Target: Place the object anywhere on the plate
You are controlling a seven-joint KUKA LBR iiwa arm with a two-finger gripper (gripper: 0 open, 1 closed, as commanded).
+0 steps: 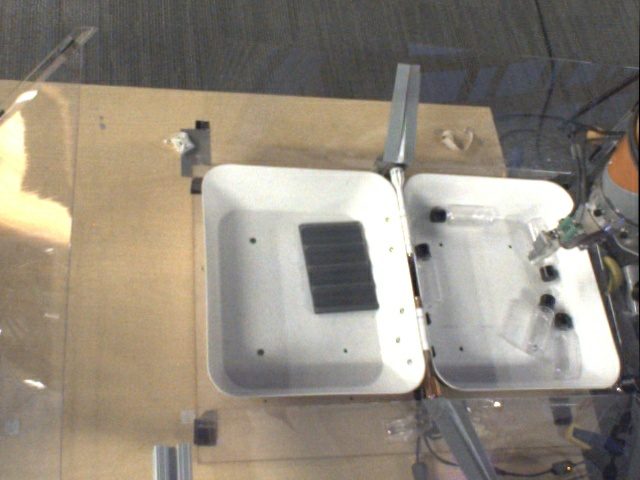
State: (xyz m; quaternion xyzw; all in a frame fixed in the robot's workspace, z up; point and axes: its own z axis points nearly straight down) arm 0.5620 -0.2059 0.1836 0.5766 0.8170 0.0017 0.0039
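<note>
On the wooden worktop [130,298], the left bin [230,358] holds the dark ribbed plate [339,266]. In the right bin [480,368] lie clear vials with black caps [550,318], just below the pincer [550,240]; its state cannot be told.

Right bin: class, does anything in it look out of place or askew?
Several clear vials with black caps lie on their sides, scattered at different angles: one near the right bin's top edge, others toward its lower right. None stands upright. The dark ribbed plate sits slightly askew in the left bin.
</note>
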